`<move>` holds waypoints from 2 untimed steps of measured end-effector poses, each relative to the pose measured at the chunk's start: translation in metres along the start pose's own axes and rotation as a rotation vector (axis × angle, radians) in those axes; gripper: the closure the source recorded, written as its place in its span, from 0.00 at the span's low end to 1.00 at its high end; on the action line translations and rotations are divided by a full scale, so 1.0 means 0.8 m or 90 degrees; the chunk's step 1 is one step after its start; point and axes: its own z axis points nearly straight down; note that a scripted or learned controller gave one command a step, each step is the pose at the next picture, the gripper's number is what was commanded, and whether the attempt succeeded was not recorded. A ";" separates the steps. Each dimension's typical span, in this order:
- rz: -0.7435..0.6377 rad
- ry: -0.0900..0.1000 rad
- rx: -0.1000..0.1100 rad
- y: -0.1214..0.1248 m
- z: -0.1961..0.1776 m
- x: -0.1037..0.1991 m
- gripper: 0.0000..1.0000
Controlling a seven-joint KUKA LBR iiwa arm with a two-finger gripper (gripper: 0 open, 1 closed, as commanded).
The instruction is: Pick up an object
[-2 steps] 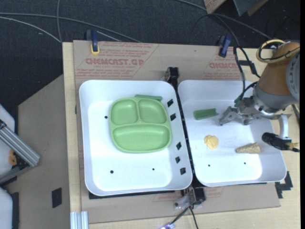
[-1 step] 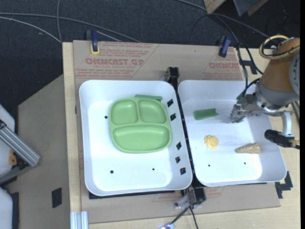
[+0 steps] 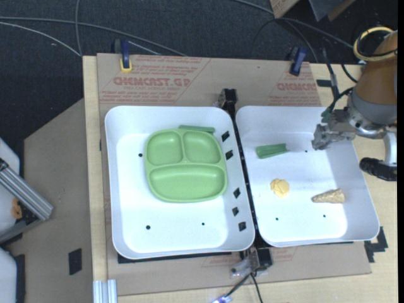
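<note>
Fingers [image 3: 320, 139] over the right bin's [image 3: 353, 232] far right corner; we cannot tell their spread.
We see open floor around the green block [image 3: 271, 150], yellow lump [image 3: 279, 187] and tan wedge [image 3: 329, 197]; the arm seems tilted inward.

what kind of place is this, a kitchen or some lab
Most likely a robotics lab, not a kitchen: a robot arm reaches over two white bins on a clamped board, loose cables trail across dark carpet, and the food pieces look like toys.
</note>
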 end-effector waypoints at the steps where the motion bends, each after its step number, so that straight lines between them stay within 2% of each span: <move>1: 0.000 0.000 0.000 0.014 -0.062 0.000 1.00; 2: 0.000 0.000 0.000 0.022 -0.119 0.005 1.00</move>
